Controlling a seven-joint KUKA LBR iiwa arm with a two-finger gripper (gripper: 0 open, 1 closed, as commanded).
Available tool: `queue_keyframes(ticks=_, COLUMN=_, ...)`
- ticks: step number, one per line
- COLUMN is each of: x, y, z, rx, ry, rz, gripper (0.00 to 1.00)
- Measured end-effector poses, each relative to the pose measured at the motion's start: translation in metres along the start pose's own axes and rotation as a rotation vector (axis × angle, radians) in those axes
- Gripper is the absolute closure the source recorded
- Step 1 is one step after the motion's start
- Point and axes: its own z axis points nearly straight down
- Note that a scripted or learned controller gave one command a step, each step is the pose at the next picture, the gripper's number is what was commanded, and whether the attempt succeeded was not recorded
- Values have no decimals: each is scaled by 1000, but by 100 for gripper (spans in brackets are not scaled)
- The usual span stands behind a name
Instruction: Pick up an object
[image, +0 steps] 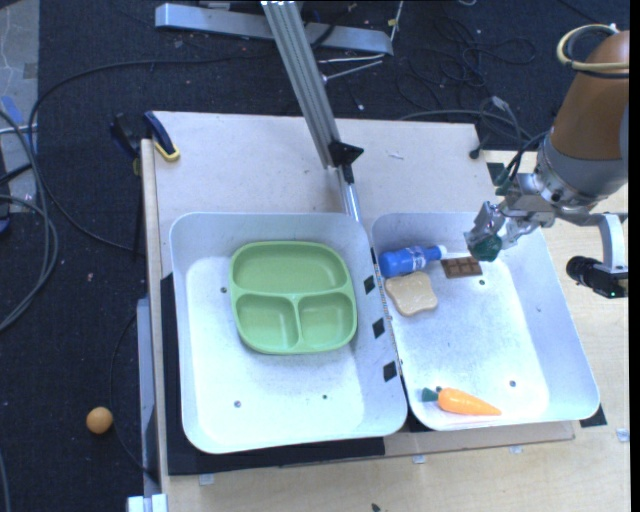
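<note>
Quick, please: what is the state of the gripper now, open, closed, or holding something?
Gripper: cannot be told; it hovers near the brown block.

Two white bins sit on the bench: one (520, 330) directly under the tool (487, 243), the other (200, 400) well to its left. Near the tool lie one blue bottle (408, 260), one brown chocolate bar (461, 267), one slice of toast (411, 294) and, farther off, one orange carrot (462, 402). The far bin holds one green divided plate (294, 296). One small orange ball (99, 419) lies on the floor.
</note>
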Motion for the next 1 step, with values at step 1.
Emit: queue_keyframes(ticks=1, x=55, y=5, z=-2, rx=0, ry=1, rz=-1, gripper=100)
